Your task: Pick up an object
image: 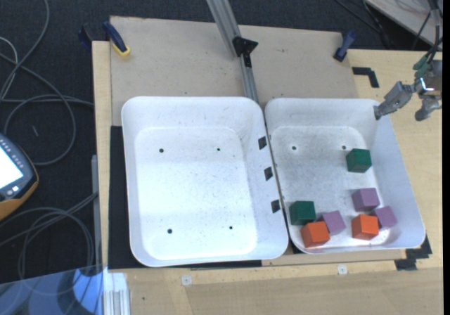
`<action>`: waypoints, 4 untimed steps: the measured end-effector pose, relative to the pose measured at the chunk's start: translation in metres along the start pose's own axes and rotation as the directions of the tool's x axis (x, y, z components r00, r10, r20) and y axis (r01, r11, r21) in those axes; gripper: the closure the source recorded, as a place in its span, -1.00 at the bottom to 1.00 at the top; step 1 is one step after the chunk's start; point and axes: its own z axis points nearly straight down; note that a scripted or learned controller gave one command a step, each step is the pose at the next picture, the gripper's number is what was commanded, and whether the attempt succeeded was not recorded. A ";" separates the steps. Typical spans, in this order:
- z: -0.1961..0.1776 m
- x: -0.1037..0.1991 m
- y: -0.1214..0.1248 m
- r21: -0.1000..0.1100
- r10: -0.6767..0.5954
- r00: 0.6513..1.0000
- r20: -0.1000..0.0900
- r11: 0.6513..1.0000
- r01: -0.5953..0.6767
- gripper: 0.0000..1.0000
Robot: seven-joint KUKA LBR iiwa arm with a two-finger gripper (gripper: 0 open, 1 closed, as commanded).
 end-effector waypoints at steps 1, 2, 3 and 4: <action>0.022 0.028 -0.006 0.012 -0.005 1.000 -0.005 1.000 0.005 -1.00; -0.095 -0.010 -0.065 -0.001 0.001 1.000 0.001 1.000 -0.001 -1.00; -0.136 0.039 -0.054 0.002 -0.008 1.000 -0.003 1.000 0.008 -1.00; -0.131 0.026 -0.041 0.006 -0.001 1.000 -0.001 1.000 0.001 -1.00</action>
